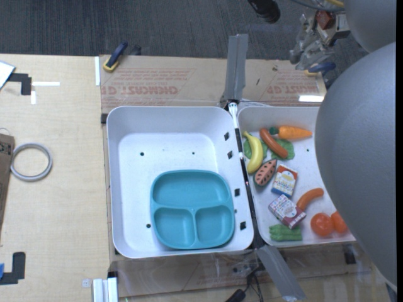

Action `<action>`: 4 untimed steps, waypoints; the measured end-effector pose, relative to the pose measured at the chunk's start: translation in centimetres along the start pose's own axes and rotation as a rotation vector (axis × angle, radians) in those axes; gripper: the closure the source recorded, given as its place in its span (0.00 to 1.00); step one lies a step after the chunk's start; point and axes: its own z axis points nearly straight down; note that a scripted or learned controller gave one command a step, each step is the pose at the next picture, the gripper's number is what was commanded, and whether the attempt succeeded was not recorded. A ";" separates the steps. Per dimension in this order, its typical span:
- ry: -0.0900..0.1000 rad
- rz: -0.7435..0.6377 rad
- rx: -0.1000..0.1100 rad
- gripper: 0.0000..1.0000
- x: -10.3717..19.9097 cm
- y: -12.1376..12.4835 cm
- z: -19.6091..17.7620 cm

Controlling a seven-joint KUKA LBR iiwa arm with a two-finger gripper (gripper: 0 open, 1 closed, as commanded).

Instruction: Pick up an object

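Note:
The right bin (310, 114) holds several toy foods: a yellow banana (252, 151), an orange carrot (295, 132), a red chili (273, 143), a watermelon slice (266, 172), two small boxes (284, 182) (288, 211), a sausage (310, 198), a tomato (322, 224) and a green pod (285, 233). My gripper (310, 50) hangs high above the bench, beyond the right bin's far edge, well away from the toys. The big grey arm link (365, 156) covers the right bin's right side.
In the left bin (126, 168) lies a teal divided plate (192, 207). A roll of tape (28, 161) rests on the wooden bench at far left. A blue and yellow tool (116, 55) lies on the cardboard behind the bins.

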 end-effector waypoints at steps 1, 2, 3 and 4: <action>0.000 0.003 0.000 1.00 1.0 -3.2 0.0; -0.003 0.006 0.000 1.00 -3.4 4.0 0.0; -0.001 0.004 0.000 1.00 -0.1 2.0 0.0; 0.000 0.004 0.000 1.00 0.0 1.0 0.0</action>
